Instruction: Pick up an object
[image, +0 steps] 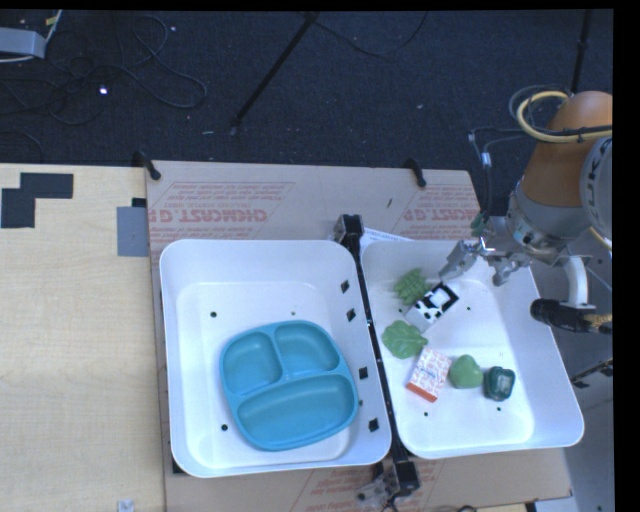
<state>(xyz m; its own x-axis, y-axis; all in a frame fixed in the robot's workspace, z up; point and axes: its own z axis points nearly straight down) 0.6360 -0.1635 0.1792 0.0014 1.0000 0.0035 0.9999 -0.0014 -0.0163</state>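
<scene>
My gripper (478, 255) hangs over the right bin's (545, 420) far edge; its state I cannot tell. I should centre above the checkered block (436, 301) before descending.

You look down on a pale wood bench (70, 350) that fills the left side, with dark grey squares (130, 230) and black stepped marks (35, 195) near its far edge. A sheet of brown cardboard (250, 200) printed with red lettering lies across the bench's middle and right. Beyond the far edge, dark blue carpet (380, 80) runs the full width, strewn with loose black cables (150, 60). Even, flat light covers everything.
</scene>
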